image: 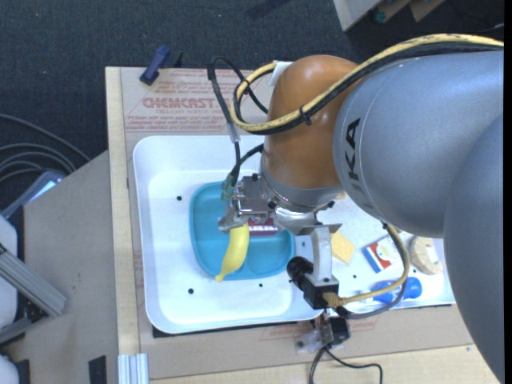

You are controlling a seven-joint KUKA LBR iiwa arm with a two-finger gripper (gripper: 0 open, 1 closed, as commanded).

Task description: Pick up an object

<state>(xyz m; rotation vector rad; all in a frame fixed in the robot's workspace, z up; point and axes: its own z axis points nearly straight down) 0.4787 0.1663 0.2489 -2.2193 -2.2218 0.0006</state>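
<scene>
Over the left bin (160, 214), our gripper (244, 214) sits low above the banana (234, 254) lying on the blue dish (210, 222), its grasp hidden from us, so we risk lifting nothing if it closes beside the curved fruit.

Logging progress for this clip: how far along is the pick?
Done: the gripper has reached the left bin, right above the banana lying on the blue dish. In hand: nothing clearly held; its wrist hides any grip. Left: grasp and lift.
</scene>
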